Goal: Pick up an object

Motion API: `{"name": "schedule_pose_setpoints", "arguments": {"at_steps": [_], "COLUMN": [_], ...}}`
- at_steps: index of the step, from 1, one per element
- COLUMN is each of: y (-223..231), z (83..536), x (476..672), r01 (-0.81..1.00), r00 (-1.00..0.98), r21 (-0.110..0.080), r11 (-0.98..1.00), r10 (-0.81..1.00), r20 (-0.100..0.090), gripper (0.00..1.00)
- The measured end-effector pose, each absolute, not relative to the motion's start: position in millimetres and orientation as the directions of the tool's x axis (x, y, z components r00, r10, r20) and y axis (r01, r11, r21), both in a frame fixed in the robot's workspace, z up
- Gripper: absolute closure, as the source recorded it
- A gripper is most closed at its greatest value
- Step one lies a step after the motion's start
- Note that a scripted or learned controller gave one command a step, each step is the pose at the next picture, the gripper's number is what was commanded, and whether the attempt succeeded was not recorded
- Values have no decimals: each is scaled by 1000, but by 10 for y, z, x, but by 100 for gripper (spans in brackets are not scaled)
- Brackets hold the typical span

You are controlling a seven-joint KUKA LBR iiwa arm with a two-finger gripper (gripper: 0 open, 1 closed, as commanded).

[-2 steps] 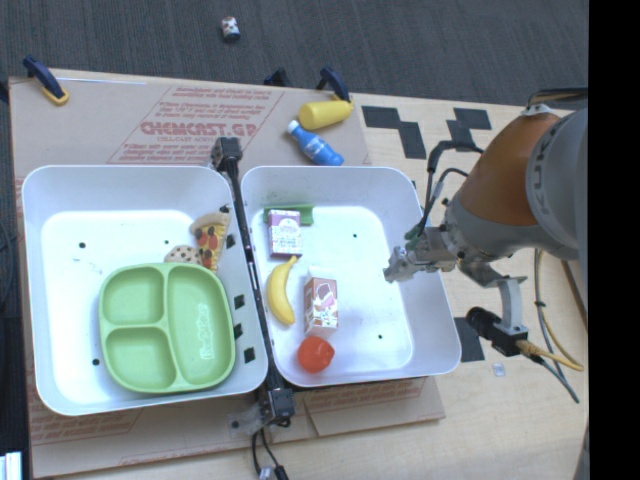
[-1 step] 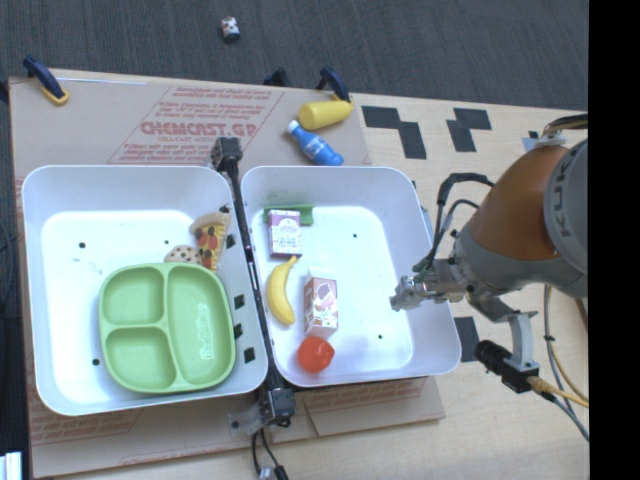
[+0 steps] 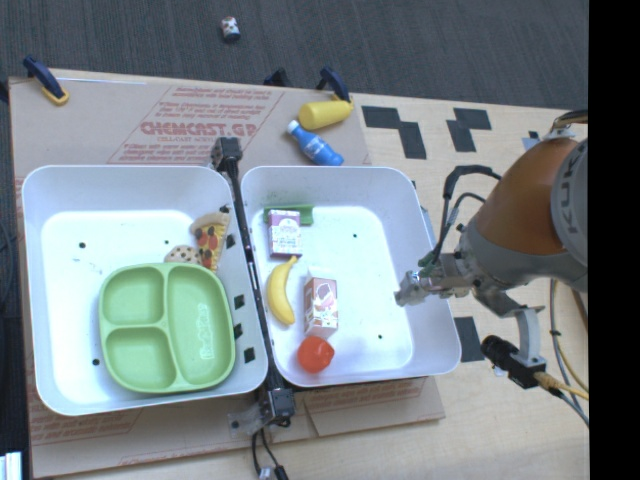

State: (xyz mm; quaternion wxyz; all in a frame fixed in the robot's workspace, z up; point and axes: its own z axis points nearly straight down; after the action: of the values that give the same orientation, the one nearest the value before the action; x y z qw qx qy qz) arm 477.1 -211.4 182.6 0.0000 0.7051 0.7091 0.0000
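My pincer [image 3: 412, 293] hung over the right edge of the right bin [image 3: 400, 183], low near the rim, nothing between its tips; whether it was spread or closed I could not tell, too small and blurred at that end. Candidates for the pick all lay toward the bin's left half, well apart from me: a banana [image 3: 282, 290] along the left wall, a small carton [image 3: 321, 304] just beside it, a red round thing [image 3: 315, 354] nearer the camera, and a purple-labelled box [image 3: 285, 233] at the far end. Step in hand, as I judged it: the approach, no grasp begun. Next move would call for travelling left across the bin floor and settling over one item, the carton or red piece being closest. Left bin [image 3: 60, 188] held a green divided tray [image 3: 165, 328] with a pizza-slice toy [image 3: 210, 240] beyond it. My upper arm was cut off at the right; the print on the carton was unreadable.
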Motion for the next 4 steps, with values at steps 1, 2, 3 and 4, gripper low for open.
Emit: {"name": "schedule_pose_setpoints", "arguments": {"at_steps": [1, 2, 3, 4], "y": [-1839, -1810, -1797, -1691], "z": [2043, 2089, 2040, 2056], "x": [4771, 4773, 4768, 4770], "r01": [1000, 1000, 1000, 1000], "r00": [-7, -7, -7, -9], "r21": [0, 1, -2, -3], "r11": [7, 7, 7, 9], "r10": [1000, 1000, 1000, 1000], "r20": [0, -1, 0, 1], "gripper": [100, 100, 100, 100]}}
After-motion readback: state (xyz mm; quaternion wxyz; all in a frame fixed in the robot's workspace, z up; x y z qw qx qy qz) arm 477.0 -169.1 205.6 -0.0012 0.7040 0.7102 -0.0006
